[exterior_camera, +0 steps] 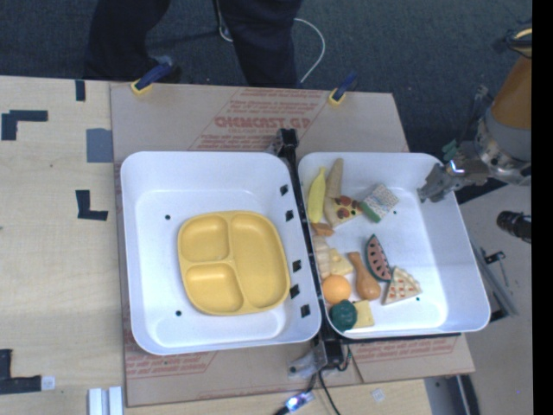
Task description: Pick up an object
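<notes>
Whether the fingers are released or clenched cannot be told; the gripper [435,186] hangs at the right bin's [449,266] upper right rim, nothing visibly in it. Below and left in that bin lie a watermelon slice [374,256], an orange [336,289] and a banana [316,194]. The left bin [147,188] on the worktop [52,223] holds a yellow divided plate [232,261].

Glossy white plastic bins [147,232], matt yellow plastic plate [232,260], brown cardboard [251,119] beneath

At the right edge of the frame the arm [518,93] is cut off; you can't tell its gripper [436,182] fingers apart.
</notes>
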